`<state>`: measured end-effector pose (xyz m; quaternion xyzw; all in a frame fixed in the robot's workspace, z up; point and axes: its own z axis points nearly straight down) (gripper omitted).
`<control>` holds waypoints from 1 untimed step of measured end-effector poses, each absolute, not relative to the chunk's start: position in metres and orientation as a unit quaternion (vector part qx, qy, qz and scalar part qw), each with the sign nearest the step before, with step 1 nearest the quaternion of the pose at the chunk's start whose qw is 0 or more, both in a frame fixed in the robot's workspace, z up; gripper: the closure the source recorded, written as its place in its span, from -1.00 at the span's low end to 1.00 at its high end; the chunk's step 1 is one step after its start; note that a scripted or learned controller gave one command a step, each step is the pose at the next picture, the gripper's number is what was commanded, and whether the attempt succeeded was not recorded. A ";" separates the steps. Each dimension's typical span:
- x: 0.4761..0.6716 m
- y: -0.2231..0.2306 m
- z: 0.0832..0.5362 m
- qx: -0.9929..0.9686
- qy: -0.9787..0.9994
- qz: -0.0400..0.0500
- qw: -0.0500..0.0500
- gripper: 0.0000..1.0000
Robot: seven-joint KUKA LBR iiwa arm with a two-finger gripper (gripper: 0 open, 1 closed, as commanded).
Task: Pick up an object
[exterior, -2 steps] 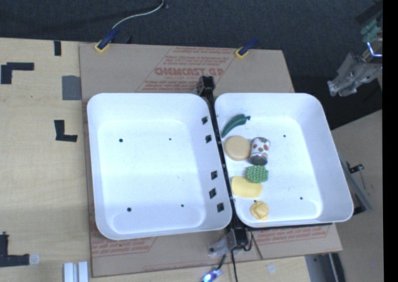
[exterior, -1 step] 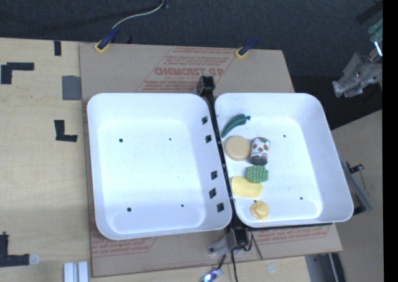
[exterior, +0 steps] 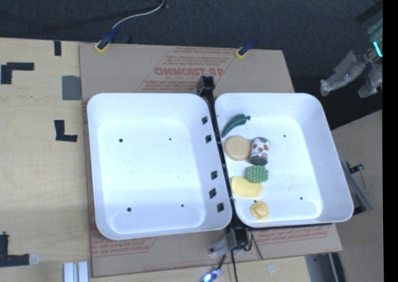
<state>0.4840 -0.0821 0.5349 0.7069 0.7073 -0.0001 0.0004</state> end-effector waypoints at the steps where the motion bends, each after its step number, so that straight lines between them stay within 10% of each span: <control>1: 0.484 -0.082 0.545 0.707 0.707 0.000 0.001 1.00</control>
